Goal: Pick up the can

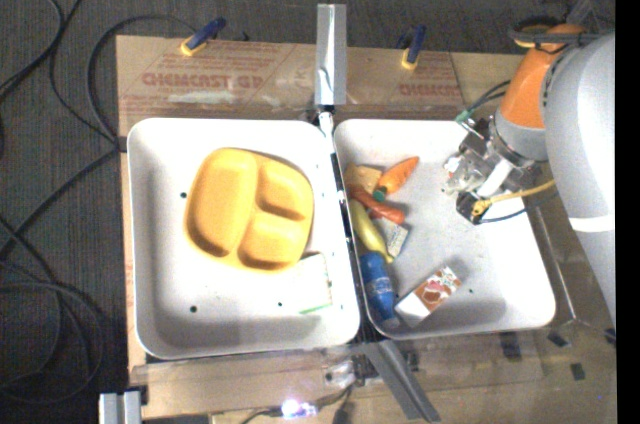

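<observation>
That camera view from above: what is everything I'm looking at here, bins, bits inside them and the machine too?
White bins: 2, white, side by side on the bench; left bin, right bin.
Divided tray: 1, yellow, in the left bin.
Card: 1, white with a green edge, left bin, by the tray's lower right corner.
Carrot: 1, orange, right bin, upper left.
Banana-like piece: 1, yellow, right bin, along its left wall.
Can: 1, blue, lying in the right bin, lower left.
Small carton: 1, white and red, right bin, beside the can.
Clamps: 2, blue and yellow, at the bench's far edge.
Arm: 1, grey with an orange band, from the right.
End effector: 1, over the right bin's upper right, apart from the can.
</observation>
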`<control>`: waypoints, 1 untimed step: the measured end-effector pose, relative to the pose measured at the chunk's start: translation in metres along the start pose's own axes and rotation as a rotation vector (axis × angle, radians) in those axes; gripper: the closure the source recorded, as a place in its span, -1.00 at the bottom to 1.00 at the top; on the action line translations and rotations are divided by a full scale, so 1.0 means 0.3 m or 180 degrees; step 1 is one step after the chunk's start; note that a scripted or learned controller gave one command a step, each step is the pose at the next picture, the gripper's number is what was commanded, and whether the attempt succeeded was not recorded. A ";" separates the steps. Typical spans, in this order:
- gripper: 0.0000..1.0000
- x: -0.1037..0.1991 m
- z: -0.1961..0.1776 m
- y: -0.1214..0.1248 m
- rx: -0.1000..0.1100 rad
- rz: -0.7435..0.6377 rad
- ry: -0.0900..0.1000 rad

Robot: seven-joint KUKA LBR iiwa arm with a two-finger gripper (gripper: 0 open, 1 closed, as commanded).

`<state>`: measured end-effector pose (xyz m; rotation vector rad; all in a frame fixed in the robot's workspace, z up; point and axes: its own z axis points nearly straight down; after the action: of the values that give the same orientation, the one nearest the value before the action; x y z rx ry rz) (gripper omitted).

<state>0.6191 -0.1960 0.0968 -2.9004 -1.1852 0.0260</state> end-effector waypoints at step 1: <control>-1.00 -0.001 0.000 0.000 -0.0001 0.0000 -0.0002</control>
<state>0.6190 -0.1962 0.0968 -2.9010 -1.1856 0.0268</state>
